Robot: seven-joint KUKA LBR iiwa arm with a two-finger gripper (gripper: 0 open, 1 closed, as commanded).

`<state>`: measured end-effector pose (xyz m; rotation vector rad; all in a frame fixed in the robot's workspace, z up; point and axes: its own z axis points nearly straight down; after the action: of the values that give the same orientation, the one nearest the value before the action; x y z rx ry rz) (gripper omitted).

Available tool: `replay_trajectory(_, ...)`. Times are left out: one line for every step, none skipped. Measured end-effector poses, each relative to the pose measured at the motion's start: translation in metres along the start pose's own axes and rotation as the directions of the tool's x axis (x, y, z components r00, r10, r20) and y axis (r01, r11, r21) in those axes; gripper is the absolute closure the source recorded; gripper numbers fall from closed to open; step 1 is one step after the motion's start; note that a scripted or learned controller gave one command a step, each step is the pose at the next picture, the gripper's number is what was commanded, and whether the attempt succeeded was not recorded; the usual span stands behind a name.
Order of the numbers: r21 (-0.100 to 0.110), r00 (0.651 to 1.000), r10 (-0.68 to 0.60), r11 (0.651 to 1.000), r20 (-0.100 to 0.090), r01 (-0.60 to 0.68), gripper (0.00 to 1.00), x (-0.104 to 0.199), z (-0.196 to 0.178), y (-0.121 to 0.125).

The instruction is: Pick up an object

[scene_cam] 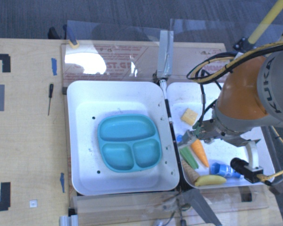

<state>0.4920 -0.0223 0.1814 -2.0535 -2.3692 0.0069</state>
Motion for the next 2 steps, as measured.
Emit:
replay_trajectory(-0.008,0.988,0.155,0.988,0.002,-0.155,0.00,-0.041,-0.003,0.001)
replay_trajectory(-0.012,0.977,0.212,0.977,0.000,-0.212,0.00,-0.066,0.086,-0.018)
